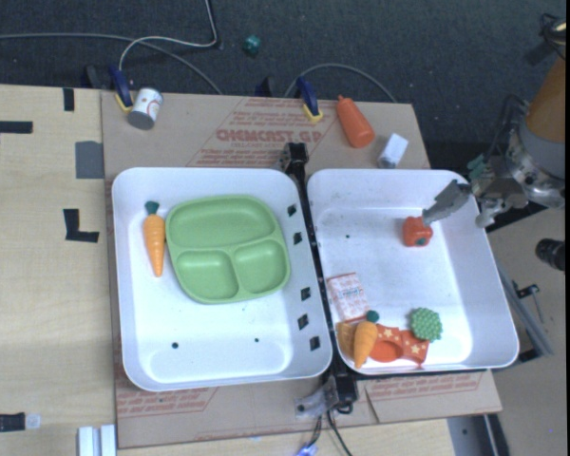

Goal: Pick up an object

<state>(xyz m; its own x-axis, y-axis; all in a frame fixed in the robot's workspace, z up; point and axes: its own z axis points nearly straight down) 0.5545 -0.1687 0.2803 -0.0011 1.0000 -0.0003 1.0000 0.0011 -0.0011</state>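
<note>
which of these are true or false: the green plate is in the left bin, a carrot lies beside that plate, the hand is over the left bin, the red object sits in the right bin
1. The green plate is in the left bin. True.
2. A carrot lies beside that plate. True, on the plate's left.
3. The hand is over the left bin. False: it is over the right bin, near its upper right corner.
4. The red object sits in the right bin. True, just by the hand's tip.
5. The green plate holds food. False: its compartments are bare.
</note>
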